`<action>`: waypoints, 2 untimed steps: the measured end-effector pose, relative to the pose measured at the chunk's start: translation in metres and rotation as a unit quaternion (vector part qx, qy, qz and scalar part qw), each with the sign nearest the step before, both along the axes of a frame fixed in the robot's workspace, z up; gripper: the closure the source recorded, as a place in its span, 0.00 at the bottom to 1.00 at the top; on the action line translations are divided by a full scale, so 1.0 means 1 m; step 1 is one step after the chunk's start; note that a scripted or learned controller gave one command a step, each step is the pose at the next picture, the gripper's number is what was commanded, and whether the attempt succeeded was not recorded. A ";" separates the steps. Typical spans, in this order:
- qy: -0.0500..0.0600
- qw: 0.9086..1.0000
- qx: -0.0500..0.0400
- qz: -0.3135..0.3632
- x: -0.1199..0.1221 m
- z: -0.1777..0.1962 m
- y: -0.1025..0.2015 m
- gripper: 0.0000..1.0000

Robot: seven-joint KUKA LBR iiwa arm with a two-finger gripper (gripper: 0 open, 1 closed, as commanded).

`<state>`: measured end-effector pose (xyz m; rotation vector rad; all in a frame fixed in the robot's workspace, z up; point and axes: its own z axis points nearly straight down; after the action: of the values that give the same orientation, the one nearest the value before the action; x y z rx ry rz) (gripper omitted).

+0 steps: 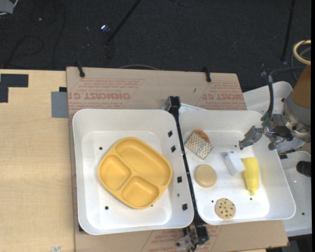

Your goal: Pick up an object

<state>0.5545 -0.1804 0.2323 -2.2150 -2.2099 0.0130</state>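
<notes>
Your gripper (262, 138) hangs over the right bin's (283, 214) far right corner, fingers spread wide and holding nothing. The candidates lie below it: banana (251, 175), white block (232, 163), bun (205, 176), cookie (225, 208). The yellow tray (135, 172) sits alone in the left bin (84, 219).

Divided tray (135, 171) in left bin (89, 125), banana (251, 175), cookie (225, 208) in right bin (283, 198)
</notes>
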 end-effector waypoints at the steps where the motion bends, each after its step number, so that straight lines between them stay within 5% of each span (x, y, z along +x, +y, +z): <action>1: -0.006 1.000 -0.001 0.001 0.003 0.007 0.000 0.00; 2: -0.003 1.000 0.000 0.001 -0.003 -0.057 0.003 0.00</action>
<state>0.5517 -0.1778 0.1753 -2.2154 -2.2154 0.0070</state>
